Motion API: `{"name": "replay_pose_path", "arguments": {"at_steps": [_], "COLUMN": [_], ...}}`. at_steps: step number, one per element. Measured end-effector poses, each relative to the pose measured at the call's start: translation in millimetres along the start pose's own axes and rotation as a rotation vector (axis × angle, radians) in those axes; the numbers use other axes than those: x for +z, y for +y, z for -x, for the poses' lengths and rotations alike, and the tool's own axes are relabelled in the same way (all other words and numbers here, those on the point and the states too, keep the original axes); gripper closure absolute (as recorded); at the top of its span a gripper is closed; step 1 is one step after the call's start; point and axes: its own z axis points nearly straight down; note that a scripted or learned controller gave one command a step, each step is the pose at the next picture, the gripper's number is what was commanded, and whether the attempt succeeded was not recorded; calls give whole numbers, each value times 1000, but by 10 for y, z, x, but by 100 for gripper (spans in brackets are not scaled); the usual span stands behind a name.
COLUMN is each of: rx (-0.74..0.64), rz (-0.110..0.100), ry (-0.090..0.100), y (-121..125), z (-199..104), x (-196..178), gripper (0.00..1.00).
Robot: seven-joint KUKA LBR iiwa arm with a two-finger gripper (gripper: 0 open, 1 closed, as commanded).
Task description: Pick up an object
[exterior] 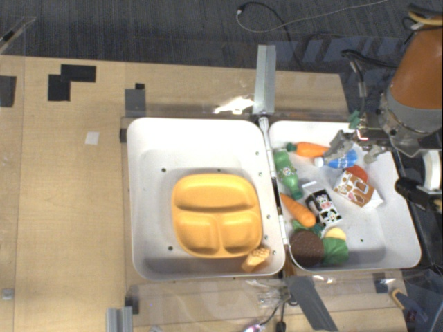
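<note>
The right bin holds several objects. A blue item with a white cap lies near its back, beside an orange carrot. My gripper hangs just over the blue item, open, with one finger on each side of it and nothing held. A red and white box lies just in front of the gripper. Further left are a green bottle, a second orange piece and a black and white item. A brown ball and a green and yellow toy sit at the front.
The left bin holds a yellow divided plate and a small tan item at its front right corner. A metal post stands behind the wall between the bins. Cables run along the bench's back right.
</note>
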Motion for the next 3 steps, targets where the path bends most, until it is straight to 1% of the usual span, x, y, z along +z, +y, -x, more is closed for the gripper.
{"name": "replay_pose_path", "arguments": {"at_steps": [1, 2, 3], "rx": [-152, -248, -623], "rz": [-2, 3, 4], "ry": [1, 0, -1], "y": [-682, -671, -628], "z": [-263, 16, -312], "x": [944, 1756, 924], "gripper": [0, 0, 0]}}
